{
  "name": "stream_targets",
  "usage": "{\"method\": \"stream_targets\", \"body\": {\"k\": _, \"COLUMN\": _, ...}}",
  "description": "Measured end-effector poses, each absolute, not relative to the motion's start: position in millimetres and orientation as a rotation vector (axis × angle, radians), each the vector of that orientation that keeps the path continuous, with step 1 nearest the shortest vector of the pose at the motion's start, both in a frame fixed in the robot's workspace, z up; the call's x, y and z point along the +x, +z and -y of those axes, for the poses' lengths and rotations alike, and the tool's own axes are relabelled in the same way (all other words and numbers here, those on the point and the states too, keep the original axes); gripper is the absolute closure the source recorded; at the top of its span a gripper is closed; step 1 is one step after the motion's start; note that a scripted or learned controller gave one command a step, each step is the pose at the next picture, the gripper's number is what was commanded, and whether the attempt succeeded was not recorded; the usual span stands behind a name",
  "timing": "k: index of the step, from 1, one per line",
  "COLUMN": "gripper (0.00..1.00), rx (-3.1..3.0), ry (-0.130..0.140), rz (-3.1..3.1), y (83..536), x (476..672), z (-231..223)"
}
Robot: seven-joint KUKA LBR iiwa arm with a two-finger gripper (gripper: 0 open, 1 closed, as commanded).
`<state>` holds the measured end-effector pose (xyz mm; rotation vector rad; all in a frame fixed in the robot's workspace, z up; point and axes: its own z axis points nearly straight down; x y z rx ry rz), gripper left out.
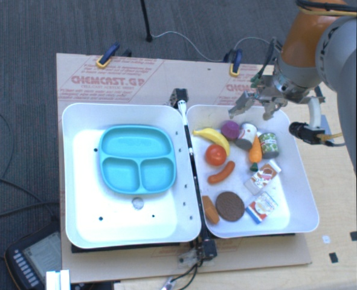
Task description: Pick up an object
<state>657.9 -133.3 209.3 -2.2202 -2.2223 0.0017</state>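
A: Since the task only says to pick up an object, why is the gripper (258,106) parked over the far end of the right bin (304,189)?

B: I'd judge it is lining up on the cluster there. Nearly all the toy food sits in that bin, and the purple ball (230,128) lies just below its fingers, with the banana (212,137) beside it.

A: Is it holding anything?

B: No. The fingers are spread apart with nothing between them, so it looks ready to come down rather than to carry.

A: Which piece would be easiest?

B: Hard to say. The purple ball touches a white piece and a grey one, and the carrot (255,151) leans against the green can (268,144), so the fingers could nudge a neighbour. The tomato (215,155) and the sausage (221,173) stand a little more apart.

A: And the nearer items?

B: The brown cookie (230,205) lies flat, which gives little to pinch, and the two packets (263,190) are also flat on the floor of the bin.

A: Why is the left bin (81,125) so bare?

B: It holds the blue divided plate (138,159), presumably kept free as a place to put things. Both bins rest on a board clamped to the table (335,246).
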Motion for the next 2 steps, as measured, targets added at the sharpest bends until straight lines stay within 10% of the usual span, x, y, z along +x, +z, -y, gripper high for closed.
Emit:
{"method": "stream_targets", "body": {"k": 1, "gripper": 0.0, "rx": -2.23, "ry": -0.018, "rz": 2.232, "y": 104.7, "x": 667.9, "z": 109.2}}
{"method": "stream_targets", "body": {"k": 2, "gripper": 1.0, "rx": -2.228, "ry": -0.014, "rz": 2.233, "y": 113.2, "x": 667.3, "z": 109.2}}
